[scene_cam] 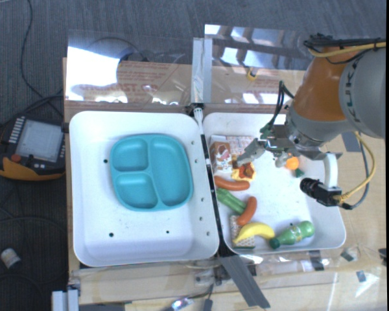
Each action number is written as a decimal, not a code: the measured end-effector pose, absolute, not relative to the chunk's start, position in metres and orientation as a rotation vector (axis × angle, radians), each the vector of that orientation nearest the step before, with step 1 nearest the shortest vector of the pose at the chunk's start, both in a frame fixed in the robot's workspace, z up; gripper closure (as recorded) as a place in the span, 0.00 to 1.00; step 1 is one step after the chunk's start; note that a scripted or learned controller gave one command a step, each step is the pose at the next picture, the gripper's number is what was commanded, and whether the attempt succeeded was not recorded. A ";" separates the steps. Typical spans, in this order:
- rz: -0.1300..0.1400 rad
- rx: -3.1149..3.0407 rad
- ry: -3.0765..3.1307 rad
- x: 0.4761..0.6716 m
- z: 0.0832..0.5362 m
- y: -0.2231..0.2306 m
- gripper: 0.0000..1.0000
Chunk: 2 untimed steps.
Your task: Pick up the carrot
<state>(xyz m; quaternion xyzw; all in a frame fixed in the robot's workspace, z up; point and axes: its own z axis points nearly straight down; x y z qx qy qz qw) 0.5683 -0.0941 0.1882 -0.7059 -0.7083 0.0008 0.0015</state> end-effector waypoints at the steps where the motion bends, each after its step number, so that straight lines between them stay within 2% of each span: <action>1: 0.004 -2.312 -2.127 0.600 0.233 -0.148 0.00; 2: 0.006 -2.363 -2.076 0.669 0.092 -0.188 0.00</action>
